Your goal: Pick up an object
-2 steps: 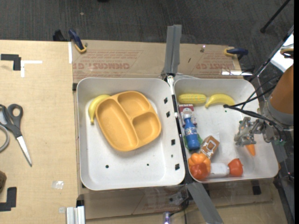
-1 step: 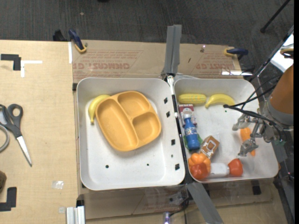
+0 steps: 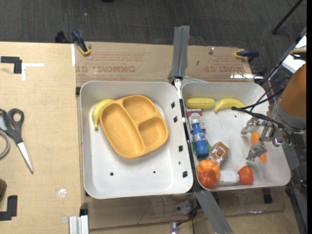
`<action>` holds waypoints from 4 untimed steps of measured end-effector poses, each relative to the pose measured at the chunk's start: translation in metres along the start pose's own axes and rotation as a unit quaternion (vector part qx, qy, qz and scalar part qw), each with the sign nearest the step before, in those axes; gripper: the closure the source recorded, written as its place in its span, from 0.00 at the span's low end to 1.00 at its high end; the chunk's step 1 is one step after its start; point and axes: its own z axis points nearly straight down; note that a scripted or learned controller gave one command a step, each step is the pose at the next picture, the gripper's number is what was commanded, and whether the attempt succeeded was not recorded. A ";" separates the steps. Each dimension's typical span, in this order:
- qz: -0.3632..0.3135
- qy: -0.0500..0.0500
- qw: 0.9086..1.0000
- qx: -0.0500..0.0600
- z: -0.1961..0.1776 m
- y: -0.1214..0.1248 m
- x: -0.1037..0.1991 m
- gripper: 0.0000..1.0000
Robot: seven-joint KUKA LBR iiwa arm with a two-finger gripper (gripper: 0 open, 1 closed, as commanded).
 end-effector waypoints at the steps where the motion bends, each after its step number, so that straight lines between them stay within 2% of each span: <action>1: -0.001 -0.002 1.000 0.001 -0.010 0.000 -0.002 1.00; 2: -0.001 -0.002 1.000 0.001 -0.010 0.001 -0.002 0.00; 3: -0.001 0.001 1.000 0.001 0.000 0.000 -0.001 0.00; 4: -0.002 -0.002 1.000 0.001 -0.010 0.000 -0.003 1.00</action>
